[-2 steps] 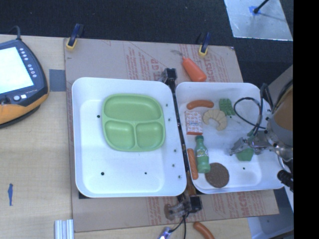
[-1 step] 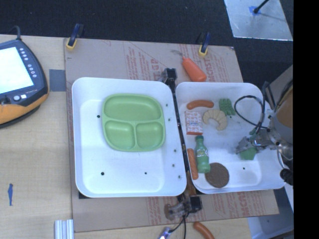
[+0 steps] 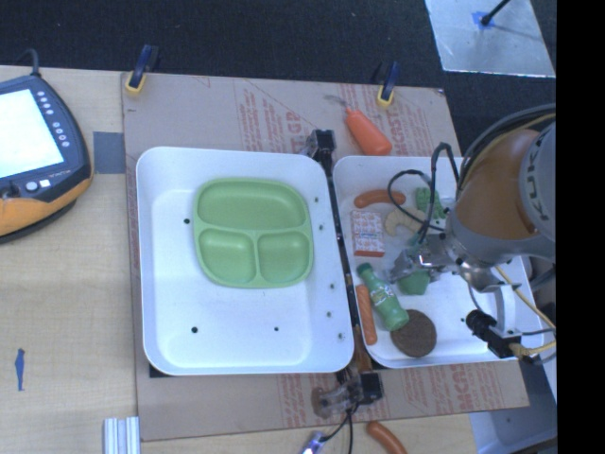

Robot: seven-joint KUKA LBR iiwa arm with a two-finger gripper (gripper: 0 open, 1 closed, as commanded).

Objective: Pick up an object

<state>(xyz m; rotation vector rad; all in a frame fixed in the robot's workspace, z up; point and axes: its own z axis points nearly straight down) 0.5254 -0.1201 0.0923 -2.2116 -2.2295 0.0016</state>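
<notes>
- The gripper (image 3: 416, 265) hangs low inside the right bin (image 3: 492, 346); whether it is parted or closed cannot be told.
- A green bottle (image 3: 383, 298) lies just left of it.
- A brown disc (image 3: 414, 334) sits just below.
- The green plate (image 3: 253, 232) rests far left, in the left bin (image 3: 161, 282).

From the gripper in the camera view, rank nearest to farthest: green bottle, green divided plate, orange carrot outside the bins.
From the gripper in the right bin:
1. Green plastic bottle, just left of it.
2. Orange carrot, on the cardboard above.
3. Green divided plate, in the left bin.
</notes>
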